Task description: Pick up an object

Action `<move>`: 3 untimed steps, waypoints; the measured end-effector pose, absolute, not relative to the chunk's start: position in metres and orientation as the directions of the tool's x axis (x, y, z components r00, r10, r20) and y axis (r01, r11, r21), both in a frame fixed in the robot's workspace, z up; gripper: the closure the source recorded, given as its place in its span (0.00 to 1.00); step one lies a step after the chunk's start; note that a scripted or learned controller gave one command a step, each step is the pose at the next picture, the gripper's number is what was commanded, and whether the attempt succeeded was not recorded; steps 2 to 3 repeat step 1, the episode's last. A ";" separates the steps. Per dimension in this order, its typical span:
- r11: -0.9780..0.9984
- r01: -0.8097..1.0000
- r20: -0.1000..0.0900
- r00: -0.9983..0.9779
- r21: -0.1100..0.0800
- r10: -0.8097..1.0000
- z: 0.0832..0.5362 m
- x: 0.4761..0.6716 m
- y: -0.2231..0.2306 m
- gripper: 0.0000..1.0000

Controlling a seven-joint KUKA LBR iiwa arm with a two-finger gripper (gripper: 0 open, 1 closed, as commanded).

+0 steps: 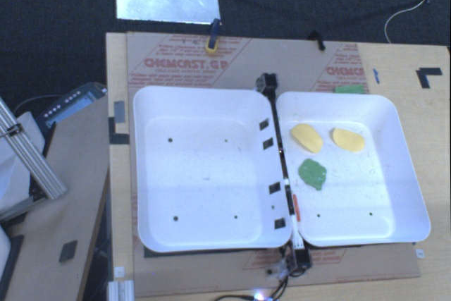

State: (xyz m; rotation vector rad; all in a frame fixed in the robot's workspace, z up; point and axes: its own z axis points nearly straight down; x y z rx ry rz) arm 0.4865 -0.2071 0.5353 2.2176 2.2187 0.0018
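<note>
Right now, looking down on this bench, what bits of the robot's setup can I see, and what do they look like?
From this angle I can describe the bench gear. Two shallow white bins, left and right, sit side by side, with small black clips along the seam. They rest on a brown board with red lettering. A thin white cable curls across the dark floor.

From this view above the bench [394,56] I cannot tell anything about my own body. My colours, shapes, cables, screws and markings are all beyond what I can make out here, so I describe none of them.
</note>
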 end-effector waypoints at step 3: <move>0.012 1.000 0.005 -0.012 -0.011 1.000 0.394 0.490 -0.119 1.00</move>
